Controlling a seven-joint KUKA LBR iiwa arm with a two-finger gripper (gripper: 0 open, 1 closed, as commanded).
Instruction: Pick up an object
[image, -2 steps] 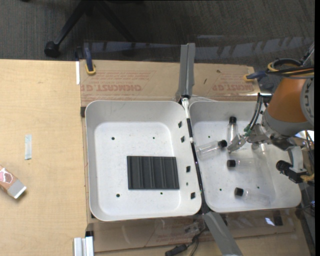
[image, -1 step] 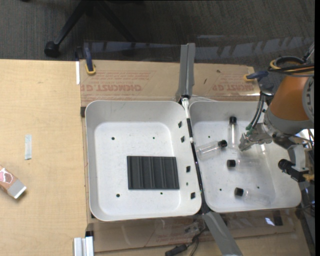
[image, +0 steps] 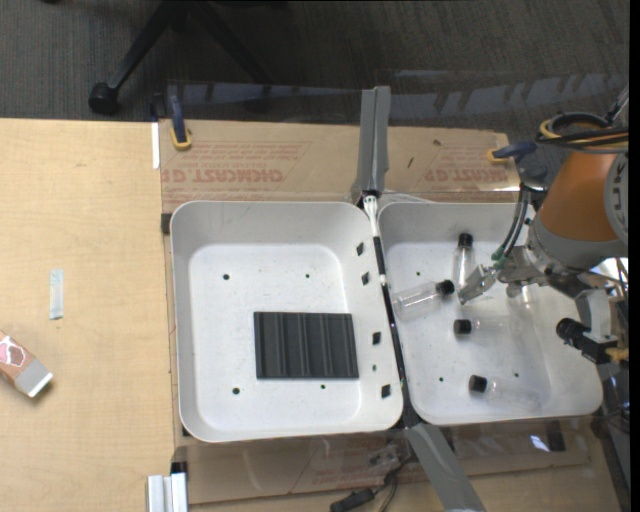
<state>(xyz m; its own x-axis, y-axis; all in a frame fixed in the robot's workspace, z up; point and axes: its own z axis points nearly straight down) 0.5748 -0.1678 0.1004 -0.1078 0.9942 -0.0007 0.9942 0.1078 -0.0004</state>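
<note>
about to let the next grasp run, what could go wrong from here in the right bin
1. The gripper hovers near two clear vials with black caps, one standing and one lying. Clear, rounded bodies may well slip, or the lying one could roll away.
2. The loose black caps look small and low, so a closing gripper might miss them.
3. The vials sit near the divider between the bins, so a nudge could pin one against the wall.

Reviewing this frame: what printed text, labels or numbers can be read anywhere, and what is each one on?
"CHEMCAST GP", red print seen mirrored and upside down, on the brown cardboard sheet behind the left bin.
More red print on the cardboard behind the right bin: too blurred to read.
Small packet on the wooden bench: markings illegible.
</note>
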